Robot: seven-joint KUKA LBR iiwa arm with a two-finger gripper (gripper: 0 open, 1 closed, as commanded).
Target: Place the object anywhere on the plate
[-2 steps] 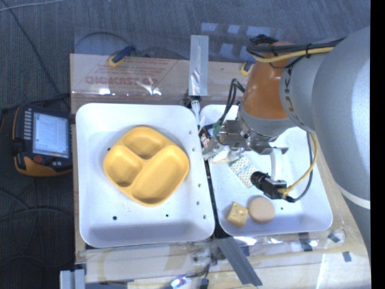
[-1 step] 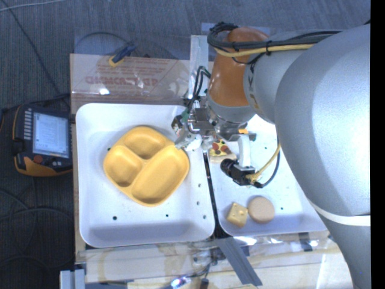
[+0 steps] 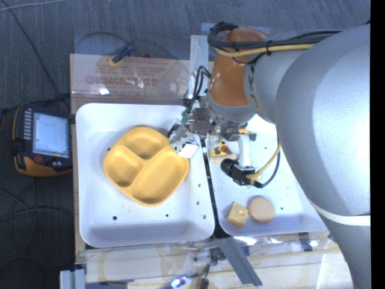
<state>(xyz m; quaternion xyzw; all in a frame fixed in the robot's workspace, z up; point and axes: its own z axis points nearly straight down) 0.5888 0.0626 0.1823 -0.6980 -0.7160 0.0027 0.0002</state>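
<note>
The yellow three-compartment plastic plate in the left white bin bears nothing yet, while the gripper hovers at its right rim, its grasp impossible to tell.

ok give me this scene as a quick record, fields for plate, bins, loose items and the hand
plate: yellow divided plate, three compartments, in the left bin
right bin: holds a cheese-like yellow wedge and a round tan piece side by side near its front edge, plus a small red and yellow item partly hidden under the arm
hand: over the divider between the bins, beside the plate's right rim
held object: cannot tell
arm: grey with orange band, reaching in from the right
</note>
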